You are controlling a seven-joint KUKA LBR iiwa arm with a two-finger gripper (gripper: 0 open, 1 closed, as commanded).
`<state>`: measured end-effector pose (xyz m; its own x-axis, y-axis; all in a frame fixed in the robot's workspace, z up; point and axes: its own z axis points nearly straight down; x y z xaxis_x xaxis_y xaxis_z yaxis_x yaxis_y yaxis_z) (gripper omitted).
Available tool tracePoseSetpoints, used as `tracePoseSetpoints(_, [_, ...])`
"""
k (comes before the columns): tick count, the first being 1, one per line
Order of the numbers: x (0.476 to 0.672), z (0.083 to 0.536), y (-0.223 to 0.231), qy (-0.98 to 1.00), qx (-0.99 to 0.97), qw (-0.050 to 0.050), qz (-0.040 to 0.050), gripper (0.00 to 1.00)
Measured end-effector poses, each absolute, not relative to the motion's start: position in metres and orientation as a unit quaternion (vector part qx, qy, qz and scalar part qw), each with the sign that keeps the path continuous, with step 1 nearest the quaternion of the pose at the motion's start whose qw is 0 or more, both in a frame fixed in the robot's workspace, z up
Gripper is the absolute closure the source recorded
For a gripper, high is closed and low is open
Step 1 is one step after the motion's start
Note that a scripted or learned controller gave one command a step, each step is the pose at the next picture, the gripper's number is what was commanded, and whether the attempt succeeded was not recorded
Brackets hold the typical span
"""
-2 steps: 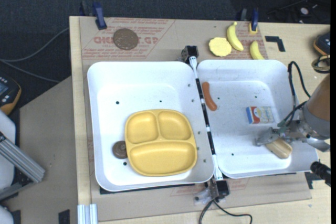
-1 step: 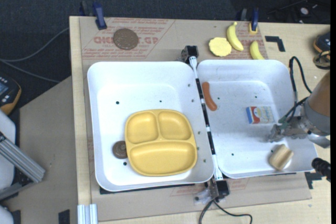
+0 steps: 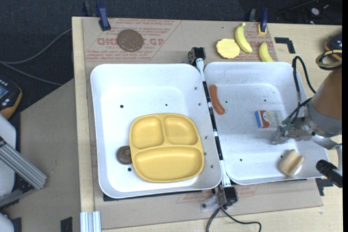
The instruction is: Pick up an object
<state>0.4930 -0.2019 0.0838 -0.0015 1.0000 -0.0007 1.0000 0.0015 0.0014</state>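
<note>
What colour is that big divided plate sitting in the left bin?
Pale yellow all over. The three-compartment plastic plate shows plainly in the camera view.

Bench [image 3: 81,117] with two bins [image 3: 103,117]

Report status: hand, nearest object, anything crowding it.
Hand low in right bin, beside the small carton. Nothing seen held. Bread roll close below; hot dog at bin's left wall.
</note>
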Motion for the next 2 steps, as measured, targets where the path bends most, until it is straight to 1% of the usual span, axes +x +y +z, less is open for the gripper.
tracePoseSetpoints(1, [0.579,0.098,-0.2,0.709,0.705,0.004,0.002,1.0])
tracePoseSetpoints(2, [0.552,0.144,-0.16,0.708,0.706,-0.001,0.0007,1.0])
